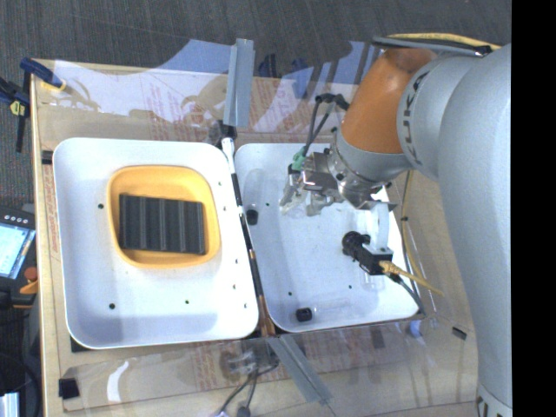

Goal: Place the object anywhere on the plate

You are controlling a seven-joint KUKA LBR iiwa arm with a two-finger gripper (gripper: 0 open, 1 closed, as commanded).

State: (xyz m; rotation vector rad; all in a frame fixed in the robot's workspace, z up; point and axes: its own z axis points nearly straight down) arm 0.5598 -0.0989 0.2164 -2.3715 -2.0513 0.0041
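Nearest the viewer, a small black piece (302,314) lies on the floor of the right bin (287,268), just inside its front wall. This is probably the thing to be moved. It looks light, hard and smooth, so it may slip. It sits low, and a grip across its short sides would suit it best.

In the left bin (87,302), a yellow plate (130,182) rests near the middle and carries a dark ribbed block (163,222).

Further back, the gripper (304,189) hangs over the far half of the right bin, well apart from the black piece. Whether it is spread or pressed together cannot be told. Behind it rises the grey arm (460,146) with its orange band.
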